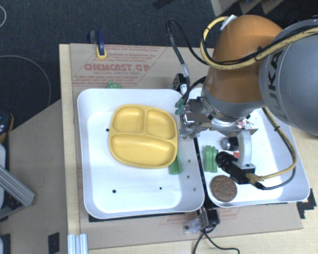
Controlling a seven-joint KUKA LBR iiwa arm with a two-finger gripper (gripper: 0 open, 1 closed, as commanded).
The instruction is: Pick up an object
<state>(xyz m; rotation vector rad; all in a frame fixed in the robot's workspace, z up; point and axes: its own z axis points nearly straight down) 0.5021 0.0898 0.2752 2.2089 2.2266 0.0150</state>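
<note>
Orange-banded arm (pixel 244 62) hanging over the right bin (pixel 291 184).
Pincer state: cannot tell. The green block (pixel 209 159) is hugging the bin wall, risking a slip.

Divided plate (pixel 143 135) in left bin (pixel 95 194); disc (pixel 223 188) in right bin (pixel 294 187).

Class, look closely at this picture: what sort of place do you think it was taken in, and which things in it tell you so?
Probably a robotics lab or test bench. A large grey and orange robot arm reaches over two white bins, cables trail about, and the bins hold test items such as a yellow divided plate.
</note>
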